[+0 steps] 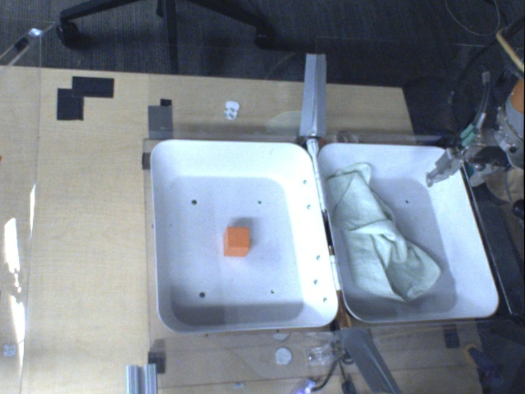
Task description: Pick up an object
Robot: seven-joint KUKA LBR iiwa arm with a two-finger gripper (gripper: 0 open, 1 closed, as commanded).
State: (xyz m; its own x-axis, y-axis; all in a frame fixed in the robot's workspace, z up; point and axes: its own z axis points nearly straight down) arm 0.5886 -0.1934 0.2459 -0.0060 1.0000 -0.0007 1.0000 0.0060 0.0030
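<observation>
— What do we have to pick from?

— We see an orange block [237,241] lying near the middle of the left bin [176,171], alone on the white floor and well apart from every wall. In the right bin [480,302] we see a crumpled pale cloth [379,232], stretched from the bin's upper left toward its lower middle, its near edge close to the divider between the bins.

— And the gripper?

— We find the gripper [447,164] at the right bin's upper right corner, above the rim, apart from the cloth and far from the block. It is small and partly against dark clutter, so we cannot tell how its jaws stand; we see nothing between them.

— Around the bins?

— A wooden bench [74,220] bears both, and a chair base [168,6] stands on the dark floor beyond it.
</observation>
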